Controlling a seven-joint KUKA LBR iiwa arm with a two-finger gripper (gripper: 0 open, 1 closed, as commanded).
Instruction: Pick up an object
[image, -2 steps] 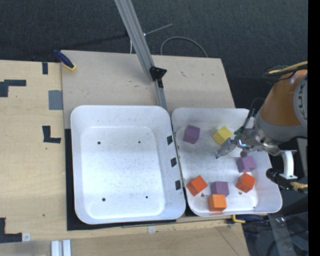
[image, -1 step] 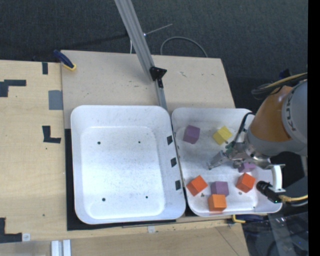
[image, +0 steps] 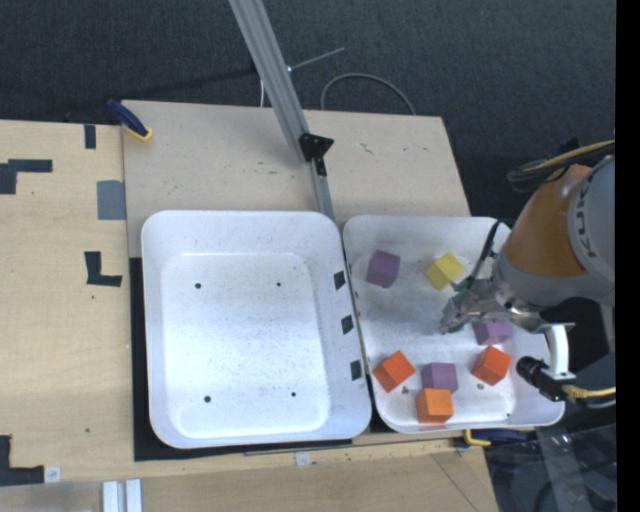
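Observation:
The right bin (image: 410, 235) holds several small blocks: a purple one (image: 382, 267), a yellow one (image: 446, 270), an orange one (image: 394, 370), another purple one (image: 439, 376), an orange one (image: 434, 404), a red-orange one (image: 491, 365) and a purple one (image: 492, 329). My gripper (image: 462, 313) reaches down into this bin from the right, just left of that last purple block and below the yellow one. Its tips sit low over the bin floor.
The left bin (image: 245, 330) lies beside the right one. A slanted metal pole (image: 285, 95) crosses the back of the bench. The arm's orange band (image: 545, 235) and grey wrist hang over the right bin's right edge.

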